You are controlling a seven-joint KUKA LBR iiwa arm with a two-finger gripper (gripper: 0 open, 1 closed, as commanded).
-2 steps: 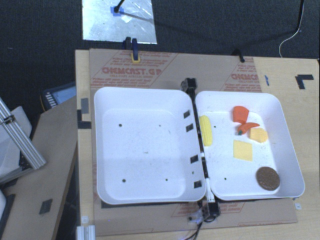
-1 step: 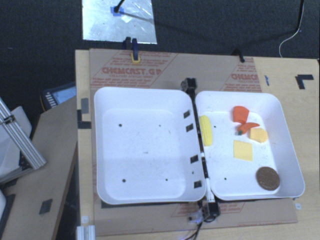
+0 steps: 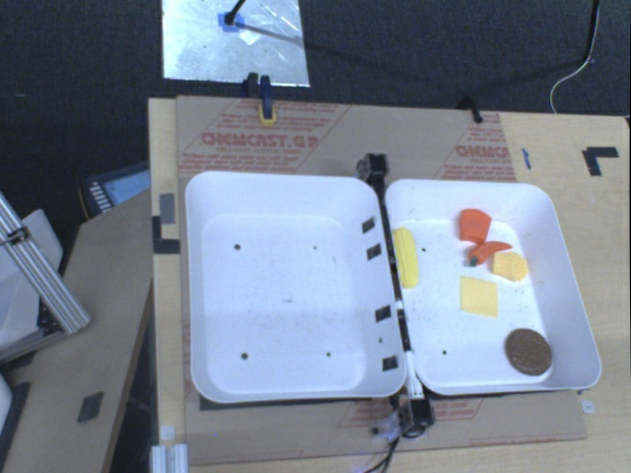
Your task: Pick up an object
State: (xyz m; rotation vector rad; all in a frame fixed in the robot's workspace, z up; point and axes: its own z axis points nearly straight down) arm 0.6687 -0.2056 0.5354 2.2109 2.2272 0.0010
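The right bin (image 3: pixel 562 254) holds several small objects. A yellow corn cob (image 3: pixel 405 256) lies along its left wall. An orange carrot-like piece (image 3: pixel 477 233) sits near the back, with a small yellow-orange chunk (image 3: pixel 511 266) just right of it. A flat yellow square (image 3: pixel 480 297) lies in the middle. A brown round disc (image 3: pixel 528 351) rests near the front right corner.
The left bin (image 3: pixel 207 225) stands beside the right one, joined by a dark hinge strip (image 3: pixel 389 294). Both rest on a cardboard sheet (image 3: pixel 325 136). A shiny metal plate (image 3: pixel 235 28) lies on the dark floor behind. An aluminium rail (image 3: pixel 39 274) leans at the left.
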